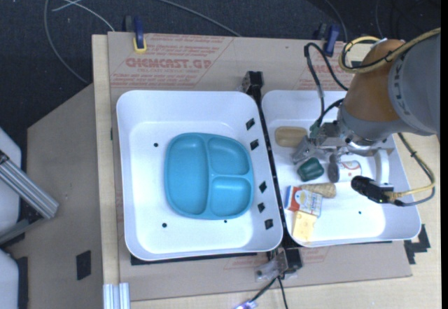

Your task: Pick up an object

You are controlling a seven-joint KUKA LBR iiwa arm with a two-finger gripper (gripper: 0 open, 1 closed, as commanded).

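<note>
- The desk (105, 160) carries a brown board, and a blue clamp (139, 34) at its far edge appears to pin that board so the bins cannot slide.
- The left bin (133, 160) holds a blue divided plate (208, 176), lying flat near the middle and apart from every wall. It is too wide and shallow to be a likely pick.
- The right bin (364, 227) holds the smaller things, crowded toward its left half.
- A beige lump (289, 136) lies farthest back. A red and white packet (306, 201) lies toward the front, with a yellow piece (302, 225) just beside it at the front rim.
- A dark green object (310, 170) sits between them, with a tan wedge (324, 190) near it. The green object looks like the task's thing, since it lies closest to the tool.
- The tool (323, 159) is low in the right bin, right at the green object. From above I cannot tell whether the tool is apart, together or clamped on anything.
- The arm (378, 97) reaches in from the right and bends down over the bin, probably so the tool meets the clutter from above.
</note>
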